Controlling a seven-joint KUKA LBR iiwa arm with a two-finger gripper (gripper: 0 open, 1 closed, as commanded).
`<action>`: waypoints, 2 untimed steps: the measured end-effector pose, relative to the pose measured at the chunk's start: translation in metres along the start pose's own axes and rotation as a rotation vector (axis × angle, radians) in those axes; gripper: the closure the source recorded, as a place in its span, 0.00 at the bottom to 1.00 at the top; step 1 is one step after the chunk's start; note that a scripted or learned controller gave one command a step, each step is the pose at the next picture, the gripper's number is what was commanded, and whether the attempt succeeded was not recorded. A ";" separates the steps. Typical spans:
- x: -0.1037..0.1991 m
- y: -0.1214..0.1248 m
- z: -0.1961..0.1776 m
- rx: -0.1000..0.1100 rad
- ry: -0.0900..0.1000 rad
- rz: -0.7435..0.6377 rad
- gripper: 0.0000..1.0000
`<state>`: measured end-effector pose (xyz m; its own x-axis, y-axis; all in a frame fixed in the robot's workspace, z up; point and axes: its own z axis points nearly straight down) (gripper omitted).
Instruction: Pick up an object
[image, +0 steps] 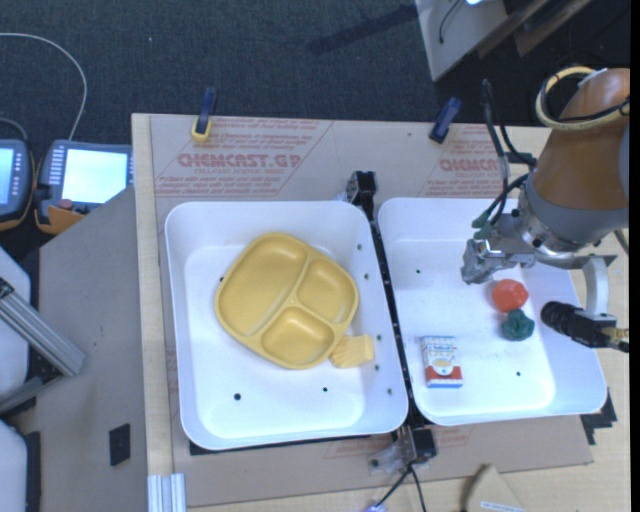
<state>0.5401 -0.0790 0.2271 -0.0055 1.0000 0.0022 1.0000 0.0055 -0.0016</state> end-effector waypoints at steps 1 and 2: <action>0.053 -0.005 -0.010 -0.001 -0.001 0.001 1.00; 0.106 -0.008 0.005 0.002 -0.001 0.000 1.00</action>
<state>0.5319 0.0266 0.2220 -0.0051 1.0000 0.0016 1.0000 0.0051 -0.0033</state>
